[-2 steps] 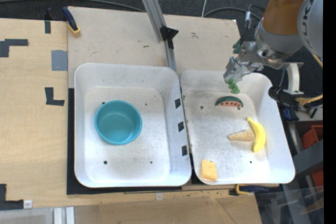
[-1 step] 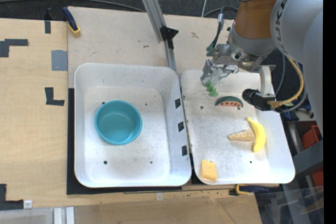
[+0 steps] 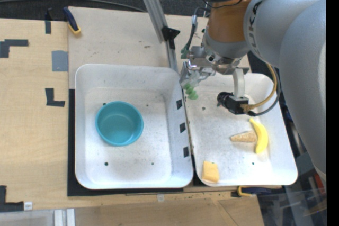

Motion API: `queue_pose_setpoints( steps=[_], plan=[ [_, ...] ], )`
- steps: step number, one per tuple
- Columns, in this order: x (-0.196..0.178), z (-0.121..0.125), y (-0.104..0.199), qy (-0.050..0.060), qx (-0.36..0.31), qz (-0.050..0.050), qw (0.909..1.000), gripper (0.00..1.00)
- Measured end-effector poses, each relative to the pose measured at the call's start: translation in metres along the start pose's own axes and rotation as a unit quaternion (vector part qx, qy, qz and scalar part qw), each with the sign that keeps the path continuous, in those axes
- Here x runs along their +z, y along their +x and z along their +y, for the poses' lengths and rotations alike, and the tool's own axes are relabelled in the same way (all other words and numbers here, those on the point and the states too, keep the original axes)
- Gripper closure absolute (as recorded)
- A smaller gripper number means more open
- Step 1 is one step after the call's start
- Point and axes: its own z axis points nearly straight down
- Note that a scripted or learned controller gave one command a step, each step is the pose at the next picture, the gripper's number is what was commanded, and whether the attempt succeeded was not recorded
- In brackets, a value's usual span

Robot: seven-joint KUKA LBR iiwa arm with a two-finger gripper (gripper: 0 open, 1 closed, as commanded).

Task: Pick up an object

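Note:
My gripper [image 3: 189, 83] hangs over the far left corner of the right bin [image 3: 275, 174], close to the wall shared with the left bin. A small green object [image 3: 192, 95] shows just below its tip, against that wall; I cannot tell whether it is touched or held. Farther right in the same bin lie a yellow banana [image 3: 259, 136] and a tan wedge-shaped piece [image 3: 243, 137] beside it. A yellow block [image 3: 211, 172] rests at the bin's near left corner. A teal bowl [image 3: 119, 123] stands upright in the left bin [image 3: 85, 166].
The large grey arm with its orange band [image 3: 235, 2] covers the upper right of the view. A metal pole [image 3: 151, 0] rises behind the bins. A black fitting with cables [image 3: 233, 102] hangs off the wrist over the right bin.

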Motion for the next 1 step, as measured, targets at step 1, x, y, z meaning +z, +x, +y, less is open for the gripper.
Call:
queue_pose_setpoints(
  steps=[1],
  plan=[
    [-0.0053, 0.0035, 0.0555, -0.001, 0.000, 0.000, 1.0000, 1.00]
  ],
)
